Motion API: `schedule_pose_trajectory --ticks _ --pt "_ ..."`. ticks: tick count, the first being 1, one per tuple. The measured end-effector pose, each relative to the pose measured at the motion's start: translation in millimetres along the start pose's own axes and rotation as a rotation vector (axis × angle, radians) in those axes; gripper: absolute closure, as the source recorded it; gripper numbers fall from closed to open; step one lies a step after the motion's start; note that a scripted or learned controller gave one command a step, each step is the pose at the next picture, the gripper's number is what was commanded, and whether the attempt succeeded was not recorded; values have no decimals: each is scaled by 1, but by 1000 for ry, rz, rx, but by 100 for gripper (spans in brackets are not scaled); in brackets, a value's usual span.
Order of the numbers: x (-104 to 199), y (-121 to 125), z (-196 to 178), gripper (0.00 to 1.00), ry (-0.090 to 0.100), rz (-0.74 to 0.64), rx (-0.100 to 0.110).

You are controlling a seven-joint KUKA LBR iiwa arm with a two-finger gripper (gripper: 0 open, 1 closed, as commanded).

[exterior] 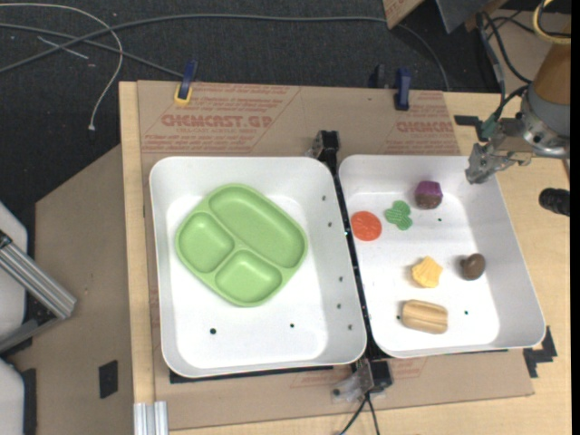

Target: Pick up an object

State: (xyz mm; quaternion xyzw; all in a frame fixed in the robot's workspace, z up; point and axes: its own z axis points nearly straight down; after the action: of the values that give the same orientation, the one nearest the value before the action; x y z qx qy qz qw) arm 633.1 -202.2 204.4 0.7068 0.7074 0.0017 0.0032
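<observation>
Five small toy foods in right bin (507,243); glossy green divided plate (240,243) left; end effector (480,166) state unclear.

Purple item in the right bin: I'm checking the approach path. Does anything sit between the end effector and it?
Nothing visible does. The end effector hangs over the right bin's far right edge; the purple item lies just left of it, with bare bin floor between.

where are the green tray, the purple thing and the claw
green tray (240,243): camera view, on the ridge where its three compartments meet
purple thing (428,194): camera view, middle of its top
claw (478,172): camera view, at its tips, over the right bin's far edge
</observation>
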Motion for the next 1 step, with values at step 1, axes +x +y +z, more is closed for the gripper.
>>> schedule_pose_trajectory --ticks 1 --pt "0 2 -41 100 0 0 1"
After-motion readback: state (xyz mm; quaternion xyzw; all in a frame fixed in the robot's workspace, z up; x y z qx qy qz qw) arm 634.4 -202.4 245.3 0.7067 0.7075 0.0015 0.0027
